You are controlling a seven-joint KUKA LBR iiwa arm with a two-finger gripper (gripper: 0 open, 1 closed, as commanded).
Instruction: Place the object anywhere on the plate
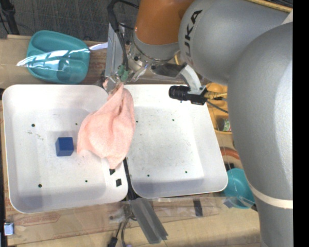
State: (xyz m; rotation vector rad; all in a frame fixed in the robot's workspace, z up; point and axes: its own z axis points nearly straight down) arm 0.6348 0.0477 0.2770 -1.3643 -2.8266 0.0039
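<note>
A pink cloth [109, 125] hangs from my gripper [115, 83], which is shut on its top corner above the gap between the two bins. The cloth drapes down over the right edge of the left bin [20, 112] and the left rim of the right bin [170, 153]. A small blue cube [65, 146] lies on the floor of the left bin, left of the cloth. No plate is visible.
A teal container [59, 55] with a clear plastic wrap sits behind the left bin. The big grey arm [237, 60] covers the right side of the view. Another teal object [237, 187] peeks out by the right bin's front corner.
</note>
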